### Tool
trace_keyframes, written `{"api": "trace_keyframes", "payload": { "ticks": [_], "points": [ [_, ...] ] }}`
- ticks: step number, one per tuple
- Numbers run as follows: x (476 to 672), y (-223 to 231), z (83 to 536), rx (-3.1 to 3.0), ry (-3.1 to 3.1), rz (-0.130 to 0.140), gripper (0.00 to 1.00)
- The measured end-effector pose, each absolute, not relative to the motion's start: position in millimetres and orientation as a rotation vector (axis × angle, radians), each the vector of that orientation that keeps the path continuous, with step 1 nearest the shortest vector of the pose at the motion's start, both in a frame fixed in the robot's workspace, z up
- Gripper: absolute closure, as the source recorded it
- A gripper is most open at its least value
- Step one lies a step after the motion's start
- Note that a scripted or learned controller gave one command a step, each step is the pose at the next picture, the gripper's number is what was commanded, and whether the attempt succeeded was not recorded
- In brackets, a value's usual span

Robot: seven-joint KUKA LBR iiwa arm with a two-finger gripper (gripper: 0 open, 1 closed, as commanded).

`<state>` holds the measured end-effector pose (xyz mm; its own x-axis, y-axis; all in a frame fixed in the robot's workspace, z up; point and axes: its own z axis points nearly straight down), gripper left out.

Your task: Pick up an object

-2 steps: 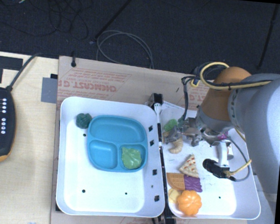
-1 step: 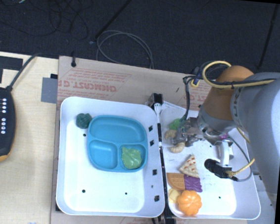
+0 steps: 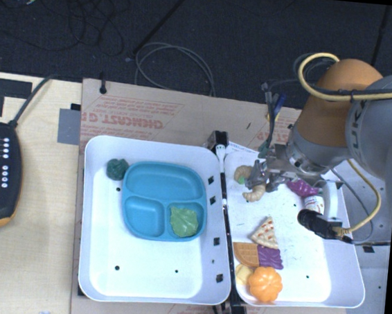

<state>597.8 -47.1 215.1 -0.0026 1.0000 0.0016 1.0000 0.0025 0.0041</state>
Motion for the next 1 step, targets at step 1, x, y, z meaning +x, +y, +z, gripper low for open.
{"api": "trace_keyframes", "payload": {
  "ticks": [1],
  "points": [
    [587.6,1.6,243.2,2.218,2.227,0.002,1.0]
  ]
}}
